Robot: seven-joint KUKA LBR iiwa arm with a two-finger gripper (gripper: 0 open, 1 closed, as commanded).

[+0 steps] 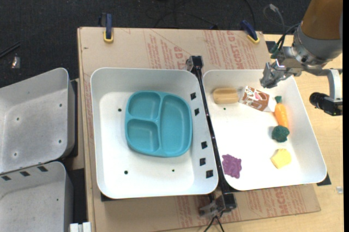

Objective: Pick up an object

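The right bin (305, 171) holds a tan bread roll (225, 96), a small brown and white carton (255, 98), an orange carrot (281, 114), a green broccoli piece (280, 133), a yellow wedge (281, 158) and a purple grape bunch (232, 165). My gripper (269, 81) hangs over the bin's far right part, just above and to the right of the carton. Nothing shows between its fingers.
The left bin (109, 171) holds a teal divided plate (159, 123). A black clamp strip (203, 116) runs between the bins. Grey metal trays (32, 116) lie off the bench at the left. Blue and yellow clamps (108, 28) grip the board's far edge.
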